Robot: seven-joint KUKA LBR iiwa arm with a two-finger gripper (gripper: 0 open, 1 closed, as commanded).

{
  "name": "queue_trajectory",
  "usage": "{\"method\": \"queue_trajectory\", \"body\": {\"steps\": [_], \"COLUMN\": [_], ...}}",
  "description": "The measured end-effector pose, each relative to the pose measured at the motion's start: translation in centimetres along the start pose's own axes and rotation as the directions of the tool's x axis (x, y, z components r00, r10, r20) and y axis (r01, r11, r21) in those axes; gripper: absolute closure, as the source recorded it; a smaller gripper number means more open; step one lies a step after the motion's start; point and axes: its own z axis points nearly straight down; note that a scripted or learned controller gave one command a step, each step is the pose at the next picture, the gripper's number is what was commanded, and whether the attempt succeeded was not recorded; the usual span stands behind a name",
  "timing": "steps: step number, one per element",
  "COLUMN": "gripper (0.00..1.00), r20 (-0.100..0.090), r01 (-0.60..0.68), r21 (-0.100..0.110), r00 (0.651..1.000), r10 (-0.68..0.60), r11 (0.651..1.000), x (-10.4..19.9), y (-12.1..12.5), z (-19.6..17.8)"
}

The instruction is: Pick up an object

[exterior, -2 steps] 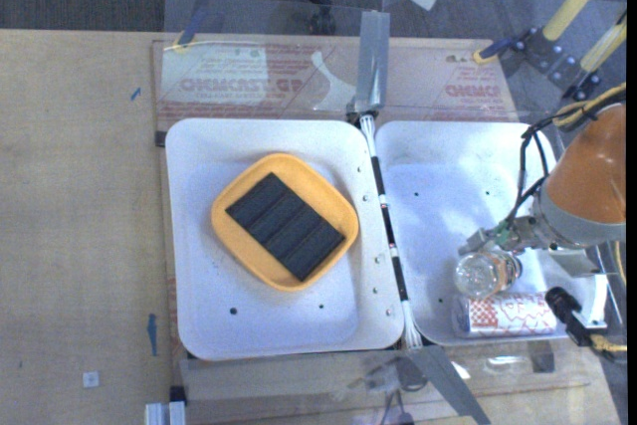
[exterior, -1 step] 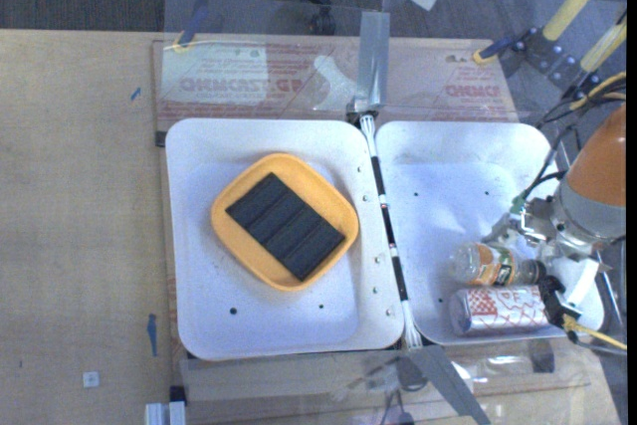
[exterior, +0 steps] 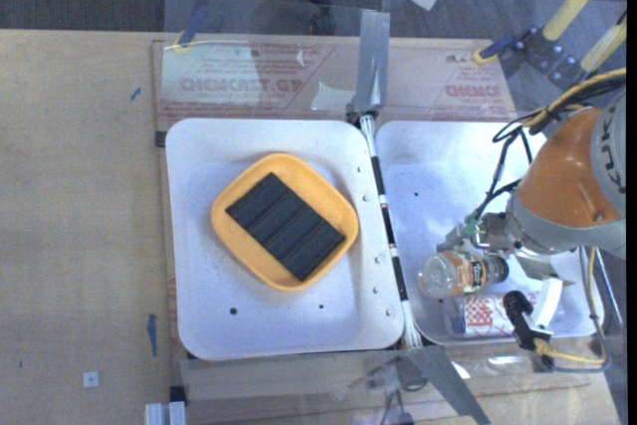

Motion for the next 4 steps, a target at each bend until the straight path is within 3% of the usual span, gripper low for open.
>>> {"method": "queue_trajectory", "body": {"steps": [1,2,3,4], "gripper": [1.00,0.00,0.00,1.00], "r20": [-0.002,-0.002,-0.015,-0.015], "r01": [-0.001,-0.002,0.178,0.175], "r21": [-0.014,-0.009,0.043,0.040], "r00": [1.000,1.000,0.984,0.985], "r10": [0.001,0.002,-0.178,-0.174], "r11": [1.000,1.000,0.983,0.984], "x": [0.1,0.0,1.9,1.8], "y": [0.6,0.4,-1.7,-1.5], "z": [-1.2,-1.1,0.8,-0.3]}}
